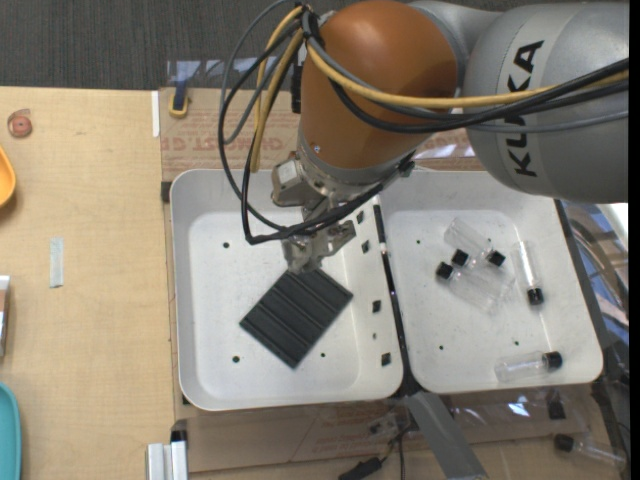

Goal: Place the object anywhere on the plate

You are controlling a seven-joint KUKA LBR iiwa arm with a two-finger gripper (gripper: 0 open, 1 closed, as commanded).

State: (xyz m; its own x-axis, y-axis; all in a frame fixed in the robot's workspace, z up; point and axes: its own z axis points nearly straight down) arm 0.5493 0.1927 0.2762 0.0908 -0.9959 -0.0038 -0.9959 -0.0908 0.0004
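A black ribbed rectangular plate (297,315) lies turned at an angle on the floor of the left bin (200,268). My gripper (305,252) hangs just above the plate's far corner, under the orange wrist band. Whether anything is in it cannot be made out. Several clear vials with black caps lie in the right bin (580,358): a cluster (470,261) near the middle, one vial (528,273) to its right, and one vial (526,366) near the front edge.
The arm's large body and its looping cables (245,148) cover the back of both bins. A tan bench top (80,268) stretches to the left. The ridge between the bins (390,298) runs just right of the plate.
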